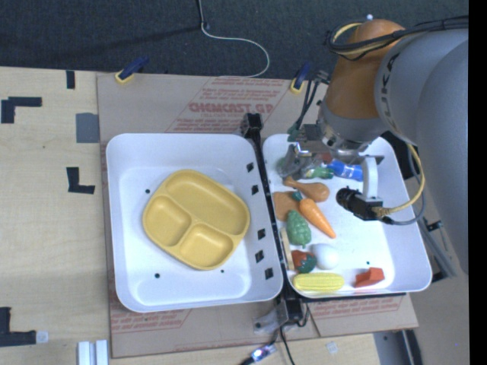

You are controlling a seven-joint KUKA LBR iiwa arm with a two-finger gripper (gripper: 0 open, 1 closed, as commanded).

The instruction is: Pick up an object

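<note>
Gripper [298, 158]: we see it low at 12 o'clock in the right bin [403, 261] | grip: we cannot tell | toy foods: carrot [316, 217] just below, corn [318, 282] at 6 o'clock

cardboard sheet [221, 105] | red print, mirrored and faint | not legible

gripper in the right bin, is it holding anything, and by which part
Cannot be told. The gripper sits low at the far end of the right bin, just above the drumstick; nothing visibly sits in it.
</note>
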